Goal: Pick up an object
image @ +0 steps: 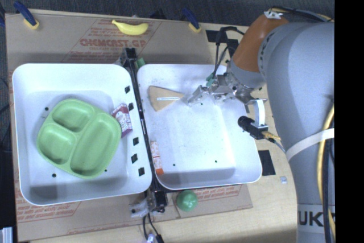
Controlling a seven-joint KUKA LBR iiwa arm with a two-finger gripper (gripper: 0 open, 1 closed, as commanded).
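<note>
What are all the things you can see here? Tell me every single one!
White bins: 2, white, side by side on the bench.
Divided plate: 1, green, in the left bin.
Small packet: 1, dark red and white, in the left bin, beside the plate.
Wedge: 1, tan, in the right bin, upper left part.
Banana: 1, yellow, on the cardboard behind the bins.
Ball: 1, green, on the bench in front of the right bin.
Clamps: 2, blue and yellow, at the cardboard's back edge.
Arm: 1, grey with an orange band, from the right.
Hand: 1, metal, over the right bin next to the wedge.
</note>
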